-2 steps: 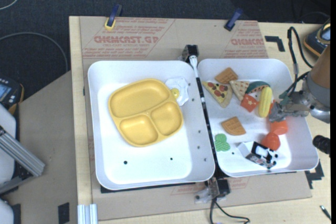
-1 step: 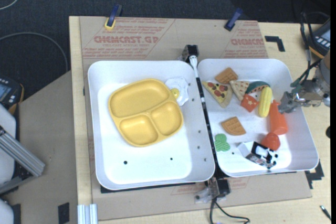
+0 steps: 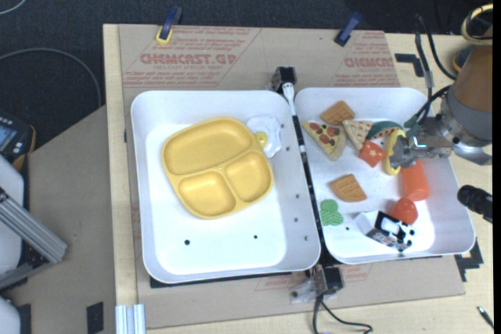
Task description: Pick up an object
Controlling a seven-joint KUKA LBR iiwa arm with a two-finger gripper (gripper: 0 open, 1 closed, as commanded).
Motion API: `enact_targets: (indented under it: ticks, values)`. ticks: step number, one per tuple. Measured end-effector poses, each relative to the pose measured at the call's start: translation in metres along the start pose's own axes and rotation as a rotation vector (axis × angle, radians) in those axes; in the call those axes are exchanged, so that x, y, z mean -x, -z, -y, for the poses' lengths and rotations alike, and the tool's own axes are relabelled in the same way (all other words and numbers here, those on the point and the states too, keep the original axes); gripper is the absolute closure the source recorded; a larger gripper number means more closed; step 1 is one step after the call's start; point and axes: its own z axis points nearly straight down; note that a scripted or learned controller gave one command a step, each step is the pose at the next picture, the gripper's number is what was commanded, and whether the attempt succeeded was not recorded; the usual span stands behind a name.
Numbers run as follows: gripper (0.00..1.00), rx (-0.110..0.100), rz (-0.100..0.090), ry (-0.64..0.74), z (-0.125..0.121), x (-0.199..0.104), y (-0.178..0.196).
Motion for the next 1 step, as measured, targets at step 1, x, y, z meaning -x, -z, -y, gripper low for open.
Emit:
enact_targets:
  ticks: [1]
  values:
    - [1.00,-0.001,0.000,0.001,-0.0095,-0.0442,-0.0031]
